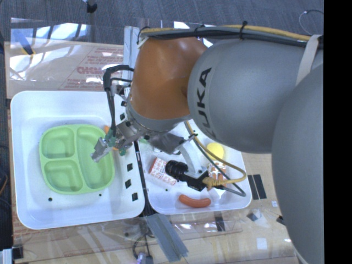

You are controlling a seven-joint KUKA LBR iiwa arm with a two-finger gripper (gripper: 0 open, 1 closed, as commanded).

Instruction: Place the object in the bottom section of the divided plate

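The big grey arm takes up most of the right side of the picture and hides a lot of the right bin. A clear sheet with red letters lies on the bench at the upper left.

In the right bin, low in the middle of the picture, there is a red and white packet. A sausage lies near the bin's bottom edge. A yellow ball peeks out from under the arm, up and to the right of the packet.

The left bin holds a green plate with three parts. The plate lies flat in the middle of the bin.

The arm comes in from the right, crosses over the right bin and the wall between the two bins. Its orange band is near the top middle. The gripper points down and to the left, over the right part of the green plate.

A small orange thing shows just beside the gripper, at the plate's upper right rim. I cannot tell if the gripper has it, and I cannot tell if the gripper is apart or together.
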